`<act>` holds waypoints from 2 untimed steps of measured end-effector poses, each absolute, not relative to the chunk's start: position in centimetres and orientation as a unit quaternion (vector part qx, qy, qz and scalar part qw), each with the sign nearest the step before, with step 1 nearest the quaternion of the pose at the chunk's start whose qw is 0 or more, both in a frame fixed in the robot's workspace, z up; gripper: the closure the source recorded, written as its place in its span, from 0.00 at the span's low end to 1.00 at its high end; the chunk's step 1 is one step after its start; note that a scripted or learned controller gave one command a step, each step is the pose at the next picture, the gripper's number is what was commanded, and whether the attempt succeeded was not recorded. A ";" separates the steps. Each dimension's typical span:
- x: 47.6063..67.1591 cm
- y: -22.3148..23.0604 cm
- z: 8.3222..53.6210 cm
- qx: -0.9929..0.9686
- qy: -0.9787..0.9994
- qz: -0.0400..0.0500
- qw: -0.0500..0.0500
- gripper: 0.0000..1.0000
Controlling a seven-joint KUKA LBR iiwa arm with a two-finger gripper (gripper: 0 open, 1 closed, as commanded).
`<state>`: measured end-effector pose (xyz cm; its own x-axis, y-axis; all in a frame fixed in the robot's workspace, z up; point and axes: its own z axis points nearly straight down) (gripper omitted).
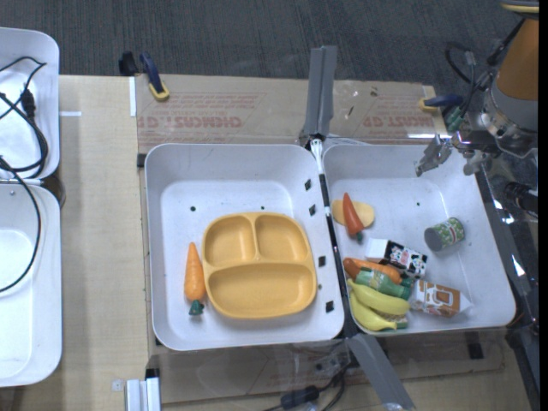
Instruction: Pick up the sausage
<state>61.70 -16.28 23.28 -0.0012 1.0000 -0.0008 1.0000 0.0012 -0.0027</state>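
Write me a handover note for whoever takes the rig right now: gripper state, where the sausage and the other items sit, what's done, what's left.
Gripper: above the right bin's far right corner, holding nothing that I can see; open or shut not readable from here.
Sausage: reddish, lying on a pale slice against the right bin's left wall, near the divider. Untouched.
Nearby in the same bin: green can, bananas, small carton and other packets at the near edge.
Left bin: yellow divided plate, carrot beside it.
Done: nothing yet.
Left: move across to the sausage, descend, grasp, lift.
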 end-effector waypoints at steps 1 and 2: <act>62.9 -13.6 16.7 -0.704 -0.710 0.001 0.001 0.00; 63.3 -9.3 12.4 -0.509 -0.861 0.000 0.000 0.00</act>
